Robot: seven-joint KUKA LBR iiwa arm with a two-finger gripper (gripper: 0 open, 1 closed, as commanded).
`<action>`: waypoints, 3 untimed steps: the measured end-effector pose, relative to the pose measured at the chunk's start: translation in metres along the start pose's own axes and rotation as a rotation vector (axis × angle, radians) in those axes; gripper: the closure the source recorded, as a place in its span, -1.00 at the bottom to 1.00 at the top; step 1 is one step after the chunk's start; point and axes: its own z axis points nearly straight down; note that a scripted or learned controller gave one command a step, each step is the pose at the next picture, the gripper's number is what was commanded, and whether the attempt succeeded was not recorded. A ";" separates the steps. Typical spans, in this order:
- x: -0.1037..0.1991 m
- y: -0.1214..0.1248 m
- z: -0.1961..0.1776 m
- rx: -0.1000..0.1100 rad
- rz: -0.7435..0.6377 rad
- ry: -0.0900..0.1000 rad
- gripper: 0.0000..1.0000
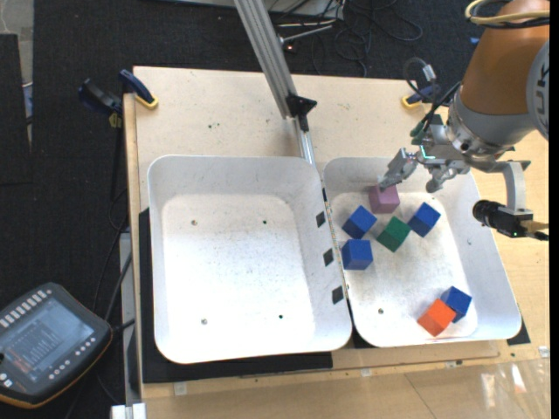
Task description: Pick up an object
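Camera view: it looked down at a slant on a pale bench (pixel 227 112) with two shallow white bins side by side.
Arm: the grey arm with its orange band reached in from the right, above the far part of the right bin (pixel 489 278).
Fingers: the gripper (pixel 419 171) had its two fingers spread apart, and nothing was between them.
Nearest thing: a pink cube (pixel 383 198) lay in the right bin, just below the left finger and a little to the left of the gap between the fingers.
Key relation: I judged that the gripper must shift slightly left and toward the camera, then go down, to have the pink cube between the fingers.
Axis: the pink cube had no long axis; it sat turned a little against the bin's edges.
Neighbours: a green cube (pixel 394 233) and three blue cubes (pixel 359 222) lay close around, so the room for the fingers seemed small.
Others: an orange cube (pixel 436 318) touched a fourth blue cube (pixel 457 302) near the front right corner.
Left bin (pixel 175 182): white, with small dark specks.
Room: black floor with cables, and a teach pendant (pixel 39 343) at the left front.
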 end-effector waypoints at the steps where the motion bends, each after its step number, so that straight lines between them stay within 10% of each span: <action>1: 0.000 0.000 -0.002 -0.003 0.001 -0.001 -1.00; 3: -0.002 0.003 0.126 0.002 0.002 -0.001 -1.00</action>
